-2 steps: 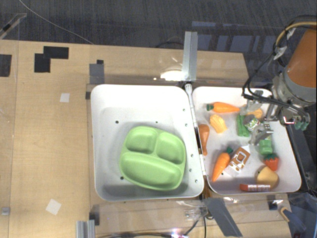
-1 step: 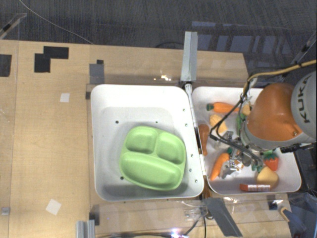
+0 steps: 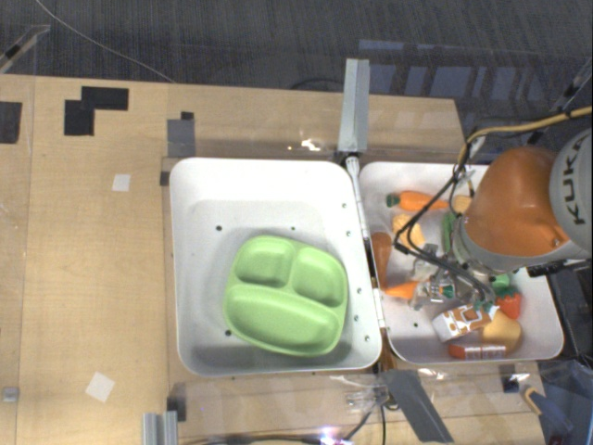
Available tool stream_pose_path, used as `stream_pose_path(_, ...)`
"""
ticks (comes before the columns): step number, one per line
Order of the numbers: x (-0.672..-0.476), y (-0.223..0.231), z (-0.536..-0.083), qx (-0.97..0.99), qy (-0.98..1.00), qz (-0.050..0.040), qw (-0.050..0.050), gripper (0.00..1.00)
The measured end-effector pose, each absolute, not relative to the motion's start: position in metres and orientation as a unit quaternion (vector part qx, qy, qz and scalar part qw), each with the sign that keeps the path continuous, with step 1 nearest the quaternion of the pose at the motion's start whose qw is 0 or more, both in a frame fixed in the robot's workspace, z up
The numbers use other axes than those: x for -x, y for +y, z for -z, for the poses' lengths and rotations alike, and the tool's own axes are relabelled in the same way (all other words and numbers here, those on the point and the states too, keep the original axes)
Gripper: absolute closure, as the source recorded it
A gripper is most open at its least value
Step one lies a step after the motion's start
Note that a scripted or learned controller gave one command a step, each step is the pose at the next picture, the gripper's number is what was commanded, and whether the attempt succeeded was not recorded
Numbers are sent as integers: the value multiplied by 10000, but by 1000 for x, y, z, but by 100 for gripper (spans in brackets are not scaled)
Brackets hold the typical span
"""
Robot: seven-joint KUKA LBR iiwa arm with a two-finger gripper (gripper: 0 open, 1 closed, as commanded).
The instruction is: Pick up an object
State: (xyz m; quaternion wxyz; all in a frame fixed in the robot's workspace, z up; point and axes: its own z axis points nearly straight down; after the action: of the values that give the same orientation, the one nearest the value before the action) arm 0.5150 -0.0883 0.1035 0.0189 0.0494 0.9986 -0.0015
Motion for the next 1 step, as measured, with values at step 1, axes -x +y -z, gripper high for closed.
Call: stream_pose_path(1,-551,-162,-206,1717,9851,22,58,100)
